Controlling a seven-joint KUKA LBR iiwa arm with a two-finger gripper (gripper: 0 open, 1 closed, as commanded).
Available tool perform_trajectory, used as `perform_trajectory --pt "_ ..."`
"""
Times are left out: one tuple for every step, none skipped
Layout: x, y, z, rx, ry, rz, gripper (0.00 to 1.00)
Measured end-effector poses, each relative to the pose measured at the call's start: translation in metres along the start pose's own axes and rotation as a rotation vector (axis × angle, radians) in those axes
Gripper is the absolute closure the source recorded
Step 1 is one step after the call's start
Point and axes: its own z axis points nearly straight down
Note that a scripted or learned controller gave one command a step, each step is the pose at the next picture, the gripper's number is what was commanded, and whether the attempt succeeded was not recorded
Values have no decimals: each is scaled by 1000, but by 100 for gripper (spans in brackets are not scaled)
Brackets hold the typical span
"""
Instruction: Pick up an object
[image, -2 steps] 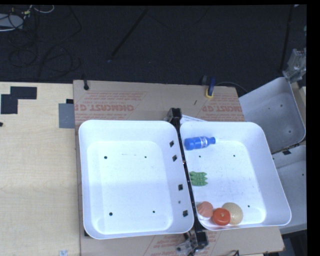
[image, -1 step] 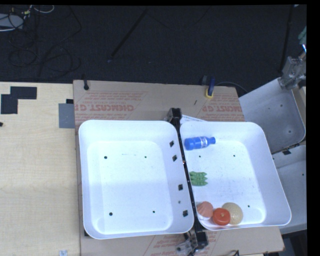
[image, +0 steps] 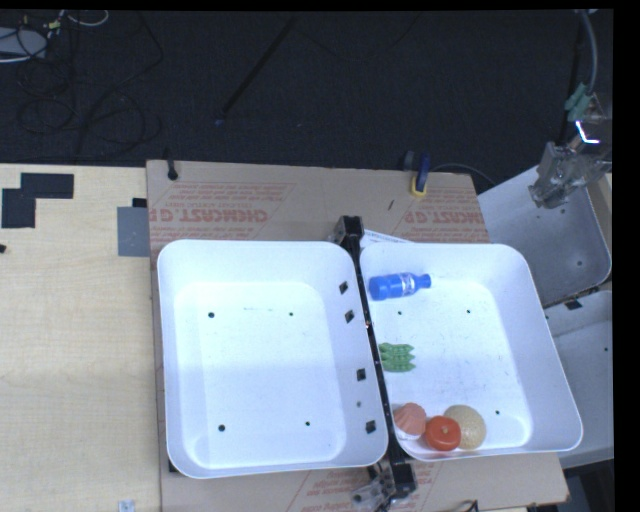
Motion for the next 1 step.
perform_trajectory --pt "43 -37 -1 -1 -1 1 100"
